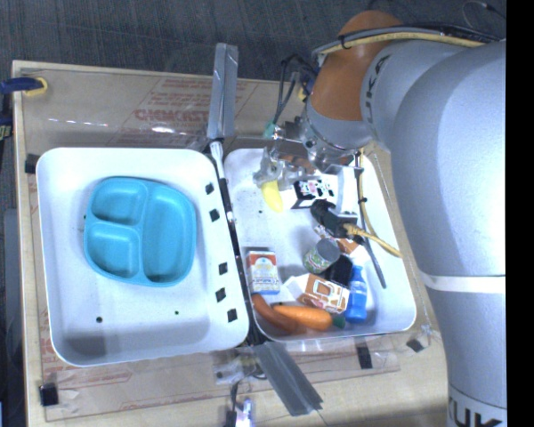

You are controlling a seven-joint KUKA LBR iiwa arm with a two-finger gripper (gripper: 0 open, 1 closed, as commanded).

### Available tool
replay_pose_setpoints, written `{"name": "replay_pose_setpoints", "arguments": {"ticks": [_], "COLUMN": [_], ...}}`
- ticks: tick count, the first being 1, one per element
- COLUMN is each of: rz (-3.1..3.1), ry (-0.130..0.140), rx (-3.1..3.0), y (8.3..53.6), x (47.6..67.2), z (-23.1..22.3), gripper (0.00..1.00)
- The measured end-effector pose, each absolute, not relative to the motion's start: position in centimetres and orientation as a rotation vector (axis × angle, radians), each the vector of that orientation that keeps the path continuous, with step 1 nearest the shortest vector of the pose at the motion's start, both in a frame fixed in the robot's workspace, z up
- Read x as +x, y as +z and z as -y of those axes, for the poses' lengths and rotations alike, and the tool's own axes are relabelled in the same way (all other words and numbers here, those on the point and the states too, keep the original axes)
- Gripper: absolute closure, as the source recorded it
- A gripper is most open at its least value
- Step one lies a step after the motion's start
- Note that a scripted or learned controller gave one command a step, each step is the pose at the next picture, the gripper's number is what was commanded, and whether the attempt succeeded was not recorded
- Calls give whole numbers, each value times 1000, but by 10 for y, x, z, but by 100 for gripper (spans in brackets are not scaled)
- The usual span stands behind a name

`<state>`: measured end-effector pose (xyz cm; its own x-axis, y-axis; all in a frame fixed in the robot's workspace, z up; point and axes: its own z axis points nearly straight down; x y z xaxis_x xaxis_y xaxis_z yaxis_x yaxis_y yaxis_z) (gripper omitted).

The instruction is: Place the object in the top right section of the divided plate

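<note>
On my wooden tabletop [116, 105] two white bins sit side by side. The blue divided plate [142, 229] waits in the left bin [62, 327]. My end effector [280, 169] hangs over the right bin [396, 305], just above a yellow object [272, 196]; grip state I cannot tell.

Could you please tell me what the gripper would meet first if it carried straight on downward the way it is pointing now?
Most likely the yellow object just below the gripper in the right bin, though depth is hard to judge from this slanted view.
</note>
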<state>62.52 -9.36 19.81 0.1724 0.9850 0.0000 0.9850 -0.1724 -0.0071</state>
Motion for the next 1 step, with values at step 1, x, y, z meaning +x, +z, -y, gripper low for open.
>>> {"name": "replay_pose_setpoints", "arguments": {"ticks": [1], "rz": [2059], "ry": [10], "rx": [-2367], "y": [137], "x": [597], "z": [103], "gripper": [100]}}
